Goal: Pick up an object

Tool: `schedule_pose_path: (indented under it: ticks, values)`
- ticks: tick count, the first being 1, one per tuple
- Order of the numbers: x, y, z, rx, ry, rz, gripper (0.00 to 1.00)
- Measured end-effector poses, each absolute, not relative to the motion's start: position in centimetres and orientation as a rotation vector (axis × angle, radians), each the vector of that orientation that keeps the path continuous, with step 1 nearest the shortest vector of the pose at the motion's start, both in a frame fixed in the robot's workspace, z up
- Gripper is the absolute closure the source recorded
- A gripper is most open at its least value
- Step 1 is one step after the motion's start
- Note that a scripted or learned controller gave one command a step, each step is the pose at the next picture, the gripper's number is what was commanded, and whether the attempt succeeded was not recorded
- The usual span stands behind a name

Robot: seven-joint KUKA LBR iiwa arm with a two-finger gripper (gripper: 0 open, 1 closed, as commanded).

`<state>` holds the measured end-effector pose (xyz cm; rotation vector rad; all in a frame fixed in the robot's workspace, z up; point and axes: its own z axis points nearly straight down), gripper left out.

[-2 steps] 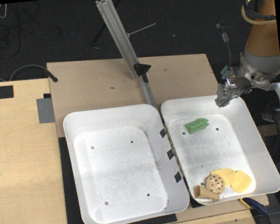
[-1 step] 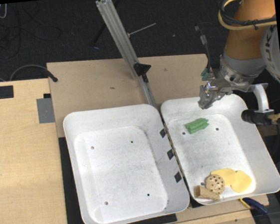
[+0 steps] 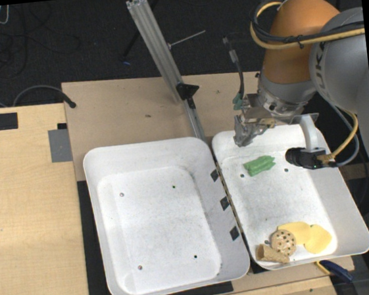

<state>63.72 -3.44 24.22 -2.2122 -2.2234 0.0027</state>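
Hovering at the far end of the right bin [image 3: 352, 223], the gripper [image 3: 245, 136] hangs above and just behind a small green object [image 3: 259, 165], with nothing visible between its fingers. How wide the claw stands cannot be told from this slanted view, since the fingertips blur into the wrist hardware above them. The green object lies flat on the floor of the right bin, near its far wall and close to the gripper, apart from it rather than touching. At the near end of the right bin sits a cluster of other pieces: a yellow slice [image 3: 308, 236], a round perforated brown piece [image 3: 282, 239] and a tan wedge [image 3: 271, 254], well away from the gripper. The step in hand looks like the approach, before any grasp. The next move likely calls for a short shift toward the green object, a descent to the floor of the right bin, then a closing of the claw around it.
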Motion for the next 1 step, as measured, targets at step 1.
schedule_pose_path:
  ticks: [1]
  values:
    - [65.17, 0.80, 23.25, -2.216, -2.223, 0.001, 1.00]
